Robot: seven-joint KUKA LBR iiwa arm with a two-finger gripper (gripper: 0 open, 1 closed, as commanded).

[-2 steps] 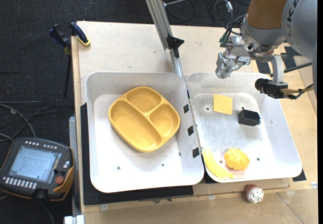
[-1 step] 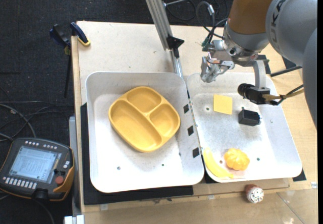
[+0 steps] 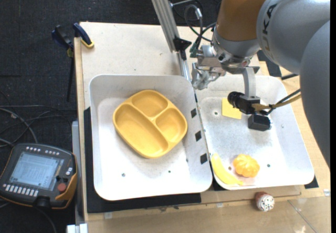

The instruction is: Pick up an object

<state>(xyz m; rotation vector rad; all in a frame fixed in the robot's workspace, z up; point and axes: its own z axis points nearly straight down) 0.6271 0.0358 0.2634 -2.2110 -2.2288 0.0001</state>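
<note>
My gripper (image 3: 201,80) hangs over the far left corner of the right bin (image 3: 294,169), close to the wall shared with the left bin, and I see nothing in it. The right bin holds a flat yellow square (image 3: 230,109), a black block (image 3: 259,122), a round orange-yellow fruit (image 3: 246,166) and a yellow banana (image 3: 222,172) near the front wall. A yellow divided plate (image 3: 151,123) lies in the middle of the left bin (image 3: 105,174). All these things lie apart from the gripper, nearer the front.
The grey arm (image 3: 294,22) covers the upper right of the view. A slanted metal rail (image 3: 163,11) runs down to the bins' far edge. A small speckled ball (image 3: 265,202) sits on the bench in front of the right bin. A teach pendant (image 3: 37,174) lies at lower left.
</note>
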